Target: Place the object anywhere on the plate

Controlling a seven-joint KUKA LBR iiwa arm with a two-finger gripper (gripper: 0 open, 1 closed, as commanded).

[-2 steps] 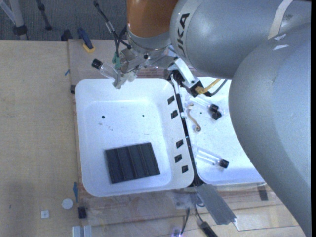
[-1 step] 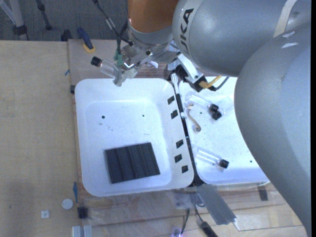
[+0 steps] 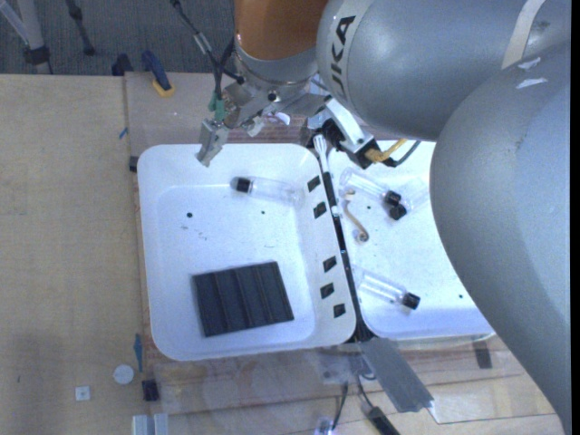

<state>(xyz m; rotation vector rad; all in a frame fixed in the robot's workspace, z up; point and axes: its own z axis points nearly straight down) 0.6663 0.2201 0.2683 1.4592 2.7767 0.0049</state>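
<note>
1. Look at the left part of the worktop (image 3: 54, 198). It is bare pale wood, with a small round disc (image 3: 122, 373) lying near its front edge.
2. Find the left bin (image 3: 149, 243), a shallow white tray that sits beside a second one.
3. Check the tool (image 3: 208, 148). It hangs at the far left corner of the left bin, over the rim. From this angle you cannot tell whether it is spread or pressed together, and you see nothing pinched in it.
4. Find the plate (image 3: 243, 299). It is a dark, ribbed rectangle lying flat on the floor of the left bin, near the front edge and turned slightly askew.
5. Find the object, a clear tube (image 3: 263, 187) with a black cap on its left end. It lies on its side near the far edge of the left bin, just to the right of the tool and well apart from the plate.
6. Note the row of black tabs (image 3: 329, 264) along the right wall of the left bin.
7. Look at the right bin (image 3: 453, 320). It holds a capped tube (image 3: 367, 188) near the far edge, a small tan hook (image 3: 359, 227) beside the shared wall, and another capped tube (image 3: 385, 290) nearer the front.
8. Note the arm (image 3: 435, 53). Its grey body covers the far right corner of the worktop, and the orange band (image 3: 272, 16) sits above the tool.
</note>
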